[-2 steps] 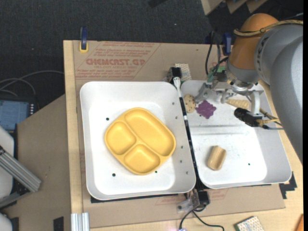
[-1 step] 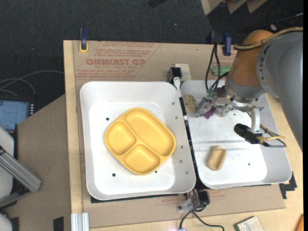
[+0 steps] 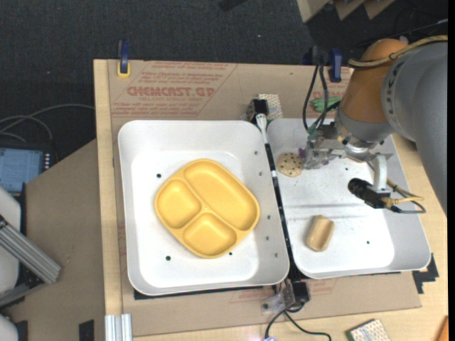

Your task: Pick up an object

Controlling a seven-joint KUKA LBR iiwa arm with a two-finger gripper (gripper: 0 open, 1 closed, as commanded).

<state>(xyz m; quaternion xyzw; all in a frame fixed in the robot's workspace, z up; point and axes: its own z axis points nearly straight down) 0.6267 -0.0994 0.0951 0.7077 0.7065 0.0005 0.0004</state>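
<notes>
Right bin, far-left part: gripper low over the bin floor, arm reaching in from the right. Can't tell whether the gripper is released or clenched, as the tip is small and cluttered from this angle. Nothing visibly held.

Likely target: speckled disc, flat and tan, cookie-like. It lies just left of the gripper, close to the wall shared with the left bin. Disc and gripper look just beside each other; contact can't be confirmed.

Other things:
- Tan roll on its side, near part of the right bin, well apart from the gripper.
- Yellow divided plate in the middle of the left bin, untouched.
- Both bins sit on a cardboard-covered tabletop.

Risks, as judged from here:
- The disc lies flat and thin, so a closing gripper may slide over it or scrape the bin floor and come up with nothing.
- The gripper looks offset to the right of the disc. Closing here could nudge the disc toward the wall rather than trap it.
- The disc is close to the shared wall, which leaves little room on its left side. A jam against the rim is possible.
- If the disc is crumbly, a pinch could break it.
</notes>
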